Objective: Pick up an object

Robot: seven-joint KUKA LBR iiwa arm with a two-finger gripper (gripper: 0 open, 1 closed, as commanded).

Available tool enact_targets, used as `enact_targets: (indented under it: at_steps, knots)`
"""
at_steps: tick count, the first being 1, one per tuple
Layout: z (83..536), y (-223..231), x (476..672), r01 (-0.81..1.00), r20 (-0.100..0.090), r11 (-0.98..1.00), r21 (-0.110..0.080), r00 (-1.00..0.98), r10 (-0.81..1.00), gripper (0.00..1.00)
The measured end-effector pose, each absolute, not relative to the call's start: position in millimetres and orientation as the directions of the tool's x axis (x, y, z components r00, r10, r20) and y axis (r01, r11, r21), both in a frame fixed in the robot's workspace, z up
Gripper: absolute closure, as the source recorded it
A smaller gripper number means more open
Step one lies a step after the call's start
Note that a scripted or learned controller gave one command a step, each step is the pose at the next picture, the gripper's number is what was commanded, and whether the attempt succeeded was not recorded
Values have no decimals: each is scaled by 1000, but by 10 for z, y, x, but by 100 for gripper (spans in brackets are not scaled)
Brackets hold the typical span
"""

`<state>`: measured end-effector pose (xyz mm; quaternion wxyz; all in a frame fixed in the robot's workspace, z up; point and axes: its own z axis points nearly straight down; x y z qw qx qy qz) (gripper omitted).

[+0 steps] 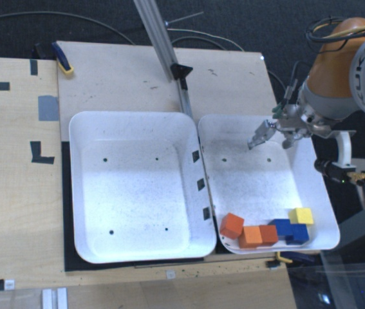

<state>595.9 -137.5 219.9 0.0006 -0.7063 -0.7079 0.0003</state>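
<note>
blocks (267,230) huddle touching in the right bin's (246,172) near corner, against its wall. end effector (267,136) hangs well apart at the far side, its spread impossible to tell. crowding could block fingers or knock neighbours aside.

Grey KUKA arm (362,50) w/ orange band, black cables looped above, metallic end effector (273,136), 2 thin fingers

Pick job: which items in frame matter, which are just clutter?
Job:
- end effector, over the right bin's far end
- right bin
- blocks in its near corner: orange blocks, blue block, yellow block

Lying about:
- left bin
- metal rail
- blue-and-yellow tool
- cables
</note>
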Motion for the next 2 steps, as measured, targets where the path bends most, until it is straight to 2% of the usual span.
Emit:
enact_targets:
  at_steps: [1,2]
  knots:
    - [3740,-1352,6091,1000,-2,2,8,-2,1000,0]
    - [2286,-1568,6380,1000,0,0,-9,0,1000,0]
